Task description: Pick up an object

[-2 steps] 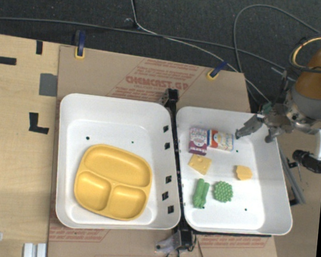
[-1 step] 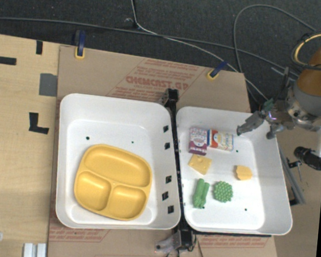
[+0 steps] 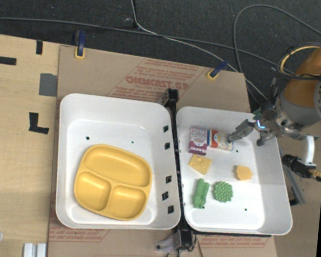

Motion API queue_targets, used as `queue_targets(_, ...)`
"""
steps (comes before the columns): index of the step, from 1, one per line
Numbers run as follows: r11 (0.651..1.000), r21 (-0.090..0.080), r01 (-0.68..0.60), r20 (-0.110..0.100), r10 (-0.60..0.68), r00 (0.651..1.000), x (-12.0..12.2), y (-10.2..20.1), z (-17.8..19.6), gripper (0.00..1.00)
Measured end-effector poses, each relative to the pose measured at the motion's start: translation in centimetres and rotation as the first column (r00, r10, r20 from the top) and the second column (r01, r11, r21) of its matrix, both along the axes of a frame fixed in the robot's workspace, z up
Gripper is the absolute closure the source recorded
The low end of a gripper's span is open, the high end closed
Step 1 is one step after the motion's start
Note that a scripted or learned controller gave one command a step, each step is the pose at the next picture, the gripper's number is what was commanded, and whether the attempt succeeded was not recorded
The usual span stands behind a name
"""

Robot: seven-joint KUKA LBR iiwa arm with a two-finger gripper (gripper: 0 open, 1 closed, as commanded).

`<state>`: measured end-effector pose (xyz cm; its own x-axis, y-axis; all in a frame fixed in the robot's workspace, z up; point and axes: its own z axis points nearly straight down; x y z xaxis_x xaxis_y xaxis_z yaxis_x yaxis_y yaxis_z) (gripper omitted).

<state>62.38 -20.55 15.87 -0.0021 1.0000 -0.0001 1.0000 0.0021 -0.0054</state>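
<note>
Camera view, looking down on the counter (image 3: 9,155).

Left bin (image 3: 70,115): one yellow divided plate (image 3: 113,181), three compartments, lying flat toward the near side.

Right bin (image 3: 269,182): five small items.
- Purple-and-white carton (image 3: 198,140), far left area, lying flat.
- Small white box (image 3: 220,141), touching or just beside the carton on its right; red and orange print.
- Yellow cheese wedge (image 3: 200,164), just in front of the carton.
- Orange-yellow chunk (image 3: 244,173), well apart to the right.
- Green pod-shaped piece (image 3: 200,193) and green round broccoli-like piece (image 3: 223,191), near each other at the near side.

Gripper (image 3: 244,131): low at the far right corner of the right bin, fingers spread apart, one tip near the small white box; nothing between them.

Handling judgement: the nearest candidate is the small white box. Likely light and stiff, possibly hollow, so it may skid or tip under a glancing finger. Best taken across its short sides, clear of the carton. The toy foods look like hard, smooth plastic; rounded ones could slip.
</note>
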Motion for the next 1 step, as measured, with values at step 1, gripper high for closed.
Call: queue_targets(1, 1.0, 0.0, -0.001, 0.0, 0.001, 1.0, -0.36, 0.56, -4.49, 0.0)
